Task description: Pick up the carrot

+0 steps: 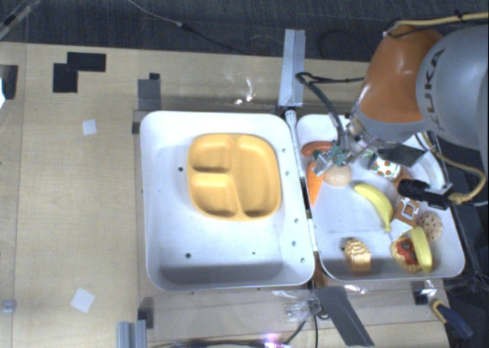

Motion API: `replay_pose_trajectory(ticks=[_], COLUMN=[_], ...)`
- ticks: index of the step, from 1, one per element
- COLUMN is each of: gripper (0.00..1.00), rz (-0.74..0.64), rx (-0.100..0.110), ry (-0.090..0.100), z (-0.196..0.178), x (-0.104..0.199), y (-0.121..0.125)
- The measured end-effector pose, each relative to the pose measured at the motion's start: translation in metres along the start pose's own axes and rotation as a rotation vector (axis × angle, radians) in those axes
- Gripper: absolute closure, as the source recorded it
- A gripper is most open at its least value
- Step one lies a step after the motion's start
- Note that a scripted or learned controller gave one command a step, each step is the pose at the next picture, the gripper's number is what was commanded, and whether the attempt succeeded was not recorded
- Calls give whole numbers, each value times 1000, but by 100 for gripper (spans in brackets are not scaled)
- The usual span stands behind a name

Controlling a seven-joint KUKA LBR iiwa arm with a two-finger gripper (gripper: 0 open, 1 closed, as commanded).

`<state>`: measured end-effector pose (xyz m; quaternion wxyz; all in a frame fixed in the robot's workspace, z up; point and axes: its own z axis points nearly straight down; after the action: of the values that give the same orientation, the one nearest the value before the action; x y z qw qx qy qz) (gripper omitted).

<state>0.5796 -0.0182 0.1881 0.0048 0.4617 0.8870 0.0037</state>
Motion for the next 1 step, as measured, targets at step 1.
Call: replay_pose_trajectory(ticks=[1], gripper=[0], rz=[4], rx=[4], ry=[1], z=[2], x=[-2], y=[-3])
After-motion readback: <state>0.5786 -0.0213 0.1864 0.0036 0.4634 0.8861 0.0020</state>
